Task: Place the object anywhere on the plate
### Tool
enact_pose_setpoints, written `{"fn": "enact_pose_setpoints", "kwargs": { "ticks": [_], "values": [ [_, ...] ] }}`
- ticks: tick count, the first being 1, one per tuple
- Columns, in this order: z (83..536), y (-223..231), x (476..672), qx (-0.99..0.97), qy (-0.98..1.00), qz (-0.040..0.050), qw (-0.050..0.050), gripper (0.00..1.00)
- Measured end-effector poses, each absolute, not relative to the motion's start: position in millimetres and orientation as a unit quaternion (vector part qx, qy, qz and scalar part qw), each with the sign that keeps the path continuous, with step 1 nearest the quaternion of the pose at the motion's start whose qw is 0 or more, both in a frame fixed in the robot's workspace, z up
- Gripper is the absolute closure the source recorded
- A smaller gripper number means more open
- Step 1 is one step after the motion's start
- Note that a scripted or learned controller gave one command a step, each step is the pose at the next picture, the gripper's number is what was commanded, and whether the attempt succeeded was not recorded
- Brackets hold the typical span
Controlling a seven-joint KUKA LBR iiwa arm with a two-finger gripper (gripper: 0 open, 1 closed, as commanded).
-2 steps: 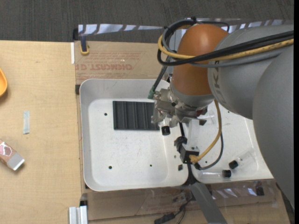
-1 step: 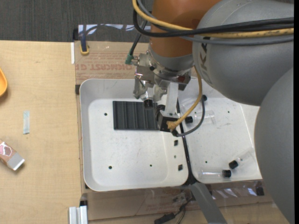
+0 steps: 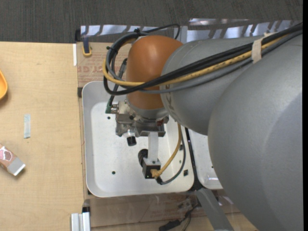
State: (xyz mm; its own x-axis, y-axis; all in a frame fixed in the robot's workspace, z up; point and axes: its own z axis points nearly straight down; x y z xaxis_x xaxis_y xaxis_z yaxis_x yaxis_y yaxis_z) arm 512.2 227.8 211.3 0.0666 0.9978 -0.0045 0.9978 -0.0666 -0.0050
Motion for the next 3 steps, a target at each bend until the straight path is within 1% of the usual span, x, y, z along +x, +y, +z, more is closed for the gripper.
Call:
{"fn": "enact_pose_setpoints", "kwargs": {
  "ticks": [1, 2, 3],
  "values": [
    [99.6, 226.8, 476.7, -0.645, -0.764, 0.0031, 0.001, 1.0],
    [99.8, 226.7, 476.8, -0.645, -0.764, 0.003, 0.001, 0.0],
    [338.7, 168.3, 529.6, -0.687, -0.727, 0.0024, 0.0, 0.0]
  ]
}}
